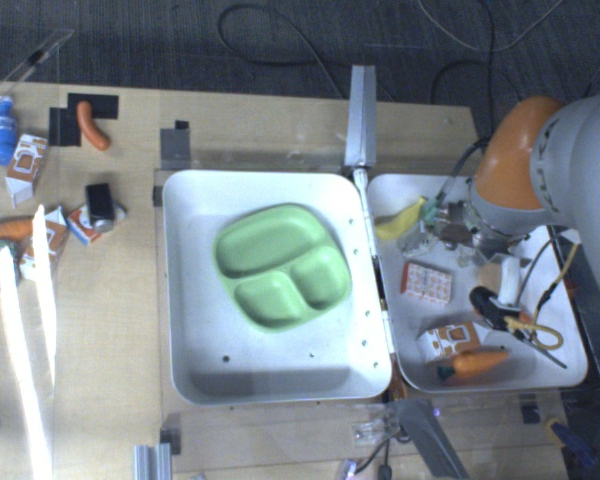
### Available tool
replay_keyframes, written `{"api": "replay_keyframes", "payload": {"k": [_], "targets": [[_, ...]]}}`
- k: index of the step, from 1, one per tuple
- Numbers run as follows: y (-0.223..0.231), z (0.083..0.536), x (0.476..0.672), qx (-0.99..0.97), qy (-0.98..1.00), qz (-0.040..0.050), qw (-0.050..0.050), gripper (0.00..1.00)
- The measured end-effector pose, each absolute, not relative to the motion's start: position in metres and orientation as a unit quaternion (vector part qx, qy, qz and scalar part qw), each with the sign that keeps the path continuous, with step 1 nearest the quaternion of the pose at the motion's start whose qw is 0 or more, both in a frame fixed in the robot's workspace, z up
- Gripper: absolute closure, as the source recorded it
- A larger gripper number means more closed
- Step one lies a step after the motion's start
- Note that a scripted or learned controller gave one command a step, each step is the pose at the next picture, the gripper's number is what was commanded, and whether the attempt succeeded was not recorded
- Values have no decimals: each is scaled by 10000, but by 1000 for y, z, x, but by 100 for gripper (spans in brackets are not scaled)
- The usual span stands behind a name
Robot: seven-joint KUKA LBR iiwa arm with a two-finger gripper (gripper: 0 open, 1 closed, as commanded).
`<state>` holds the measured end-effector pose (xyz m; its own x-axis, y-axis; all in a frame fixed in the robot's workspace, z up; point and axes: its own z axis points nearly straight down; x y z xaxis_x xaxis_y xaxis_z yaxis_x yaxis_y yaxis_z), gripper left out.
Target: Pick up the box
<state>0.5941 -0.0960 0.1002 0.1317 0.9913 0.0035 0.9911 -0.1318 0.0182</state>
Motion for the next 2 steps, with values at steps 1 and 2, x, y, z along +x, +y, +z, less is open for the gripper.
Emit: {"api": "replay_keyframes", "payload": {"k": [1,2], "targets": [[-93,89,547,7895,6137,53,41,0],[-95,89,559,7645,6446,38,30,0]]}}
